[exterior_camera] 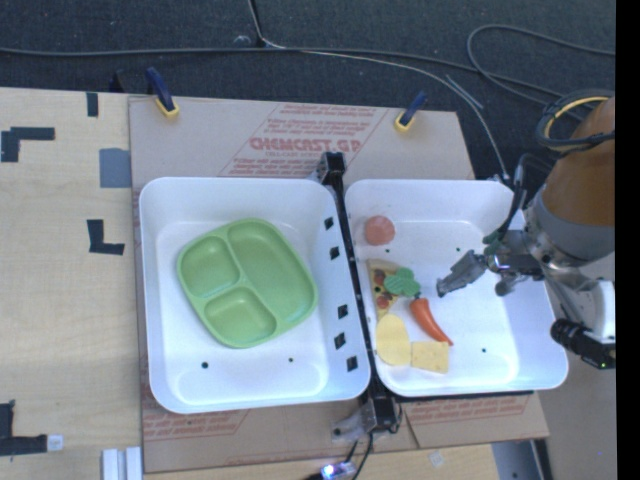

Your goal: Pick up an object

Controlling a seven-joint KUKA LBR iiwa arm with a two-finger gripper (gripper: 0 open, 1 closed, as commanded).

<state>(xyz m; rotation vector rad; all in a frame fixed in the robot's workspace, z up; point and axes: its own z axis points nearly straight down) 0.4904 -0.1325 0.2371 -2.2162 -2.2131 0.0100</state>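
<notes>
Lying left of jaws [455, 278]: carrot [429, 319].

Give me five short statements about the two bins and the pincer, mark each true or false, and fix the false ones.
1. The green divided plate lies in the left bin. True.
2. The carrot lies on the green divided plate. False: it lies in the right bin.
3. The pincer holds the pink ball. False: the ball lies apart from it, near the bin's far left corner.
4. The pincer is over the right bin. True.
5. Two clamps, one and another, hold the cardboard's far edge. True.
</notes>
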